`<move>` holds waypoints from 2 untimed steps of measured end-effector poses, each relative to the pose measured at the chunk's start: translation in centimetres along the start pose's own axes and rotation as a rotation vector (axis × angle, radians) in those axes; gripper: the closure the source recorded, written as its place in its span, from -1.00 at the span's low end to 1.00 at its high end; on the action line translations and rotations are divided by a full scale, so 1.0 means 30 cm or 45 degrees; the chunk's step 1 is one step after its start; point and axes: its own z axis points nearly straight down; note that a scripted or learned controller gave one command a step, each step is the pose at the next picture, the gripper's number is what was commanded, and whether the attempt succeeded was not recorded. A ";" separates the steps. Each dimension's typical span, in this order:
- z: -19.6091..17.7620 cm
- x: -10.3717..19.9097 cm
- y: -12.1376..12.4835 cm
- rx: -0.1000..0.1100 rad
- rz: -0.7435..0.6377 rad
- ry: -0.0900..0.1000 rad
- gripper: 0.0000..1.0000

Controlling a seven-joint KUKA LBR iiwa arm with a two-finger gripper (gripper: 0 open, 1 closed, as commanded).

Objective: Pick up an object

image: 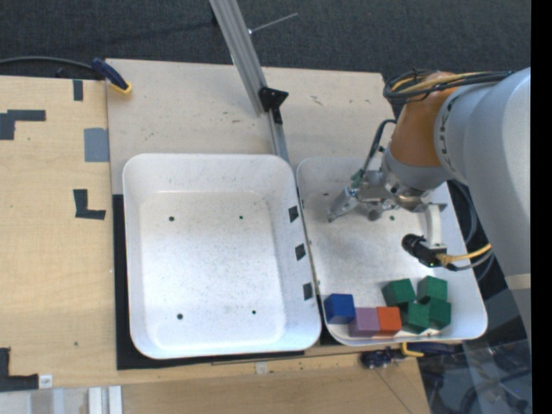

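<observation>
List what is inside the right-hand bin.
The right bin holds a blue block, purple block, orange block and green blocks clustered at its near end. The arm covers its far right part.

Arm (492,119) cropped at right edge

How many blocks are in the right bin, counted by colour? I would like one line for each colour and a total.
Blue block: 1
Purple block: 1
Orange block: 1
Green blocks: about 4; they lie packed together, so the exact number is hard to tell
Total: about 7, all in the right bin
</observation>
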 end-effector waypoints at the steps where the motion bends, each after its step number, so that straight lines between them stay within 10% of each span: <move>1: -0.041 0.003 0.003 -0.003 -0.001 0.001 1.00; 2: -0.212 -0.029 0.010 -0.012 0.001 0.000 1.00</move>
